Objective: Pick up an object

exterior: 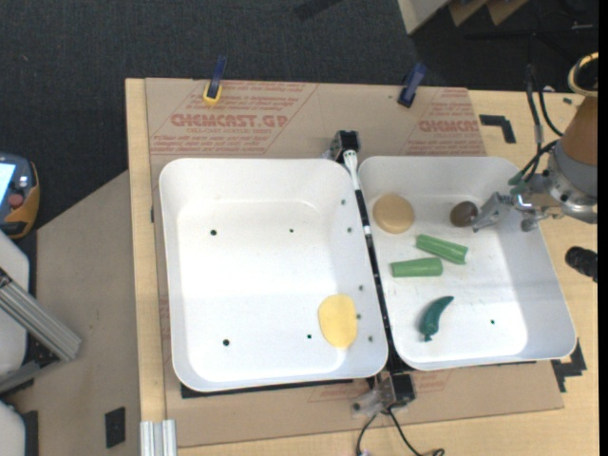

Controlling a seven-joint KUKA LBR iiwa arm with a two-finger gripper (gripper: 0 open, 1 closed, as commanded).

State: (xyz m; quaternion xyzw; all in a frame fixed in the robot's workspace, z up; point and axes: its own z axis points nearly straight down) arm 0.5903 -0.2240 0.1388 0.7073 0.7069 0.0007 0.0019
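Brown ball (463, 214) sits in right bin (541, 283), upper area, touching the pincer (486, 215) tip. Can't tell if pincer is apart or together. Tan disc (392, 213) just left of ball; two green sticks (441, 248) (416, 268) and dark green pepper (434, 316) below. Yellow lump (338, 320) in left bin (190, 255).

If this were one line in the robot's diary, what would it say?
gripper: over right bin, beside brown ball | grasp: unclear | left bin: yellow piece

dark carpet floor (114, 27), cardboard-topped bench (285, 112)
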